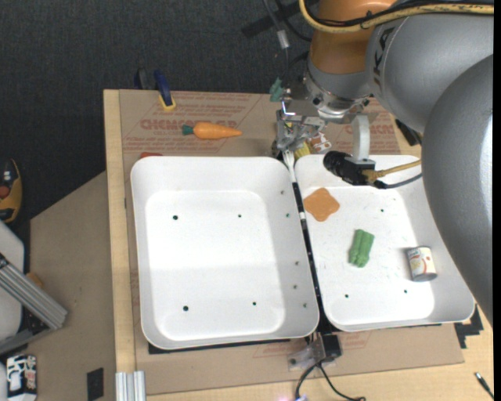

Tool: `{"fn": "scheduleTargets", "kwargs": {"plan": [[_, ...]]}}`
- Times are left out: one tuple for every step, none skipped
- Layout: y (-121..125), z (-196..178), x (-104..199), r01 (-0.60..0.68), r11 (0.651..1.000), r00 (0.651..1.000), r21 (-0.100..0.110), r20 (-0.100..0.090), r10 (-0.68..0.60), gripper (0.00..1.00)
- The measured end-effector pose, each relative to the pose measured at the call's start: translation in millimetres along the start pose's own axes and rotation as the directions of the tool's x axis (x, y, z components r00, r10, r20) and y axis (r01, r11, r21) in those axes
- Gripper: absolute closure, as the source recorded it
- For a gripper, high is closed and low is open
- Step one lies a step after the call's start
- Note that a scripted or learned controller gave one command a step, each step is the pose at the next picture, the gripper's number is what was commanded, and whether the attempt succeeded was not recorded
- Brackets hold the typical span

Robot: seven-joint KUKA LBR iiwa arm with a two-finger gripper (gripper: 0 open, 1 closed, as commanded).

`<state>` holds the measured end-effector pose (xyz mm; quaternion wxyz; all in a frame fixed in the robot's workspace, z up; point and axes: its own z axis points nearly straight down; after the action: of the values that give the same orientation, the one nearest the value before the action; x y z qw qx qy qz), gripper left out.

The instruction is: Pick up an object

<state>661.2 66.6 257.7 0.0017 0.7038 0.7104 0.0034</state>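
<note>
**Arm posed over the far seam between the bins; jaws' state unreadable**

Arm (438,86): enters from the right and fills the upper right corner. The orange band (344,23) sits above the wrist, and the wrist points down. The jaws hang at the far edge, over the spot where the two bin rims meet. Cannot tell whether the jaws are wide, narrow or holding anything; that area is too cluttered to read.

Desk (124,329): carries both bins side by side.

Left bin (211,258): white, with rounded corners.

Right bin (376,301): holds three candidate objects, all well apart from the jaws.
- Green block (361,247): near the bin's middle, lying flat.
- Orange-brown flat piece (321,204): close to the rim shared with the left bin; the nearest of the three to the jaws.
- Small can (422,263): lying on its side near the right rim.

Outside the bins, on the desk beyond the left bin: toy carrot (213,131), with a blue-and-yellow clamp (164,90) farther back.
</note>
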Motion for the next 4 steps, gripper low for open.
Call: {"fn": "scheduleTargets", "kwargs": {"plan": [[6.7, -73.4, 68.5, -0.001, 1.000, 1.000, -0.003, -0.002, 0.001, 1.00], [6.9, -90.0, 124.6, -0.003, 1.000, 1.000, 0.001, 0.000, 0.003, 1.00], [7.7, -246.8, 160.8, -0.004, 1.000, 1.000, -0.013, -0.005, 0.004, 1.00], [-56.8, -222.0, 159.5, -0.007, 1.000, 1.000, 0.012, 0.002, 0.007, 1.00]]}}
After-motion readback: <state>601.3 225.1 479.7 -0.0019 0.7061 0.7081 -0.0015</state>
